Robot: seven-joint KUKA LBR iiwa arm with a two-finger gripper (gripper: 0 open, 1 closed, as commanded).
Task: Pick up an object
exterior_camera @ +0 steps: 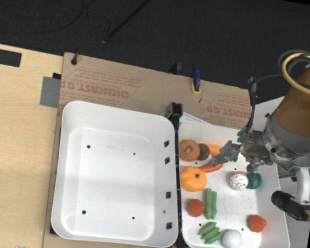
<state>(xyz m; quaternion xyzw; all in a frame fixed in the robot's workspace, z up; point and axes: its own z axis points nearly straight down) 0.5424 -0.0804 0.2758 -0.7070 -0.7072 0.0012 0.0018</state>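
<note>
Objects crowd the right bin (276,244): I take the orange pumpkin (193,179) as my landmark. My pincer (225,153) hangs just up and right of it, over a red-orange pepper (212,166) that lies between the two; I cannot tell how the pincer is set. A doughnut (189,150) sits just above the pumpkin, a green bean (210,203) just below-right, a red tomato (195,207) below. Left of it lies the left bin (70,136).

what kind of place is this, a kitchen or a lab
Most likely a robotics lab bench, not a kitchen. A grey and orange arm reaches over two white bins, the food in the right bin looks like toys, such as a small pumpkin, and cables cross the dark floor.
</note>
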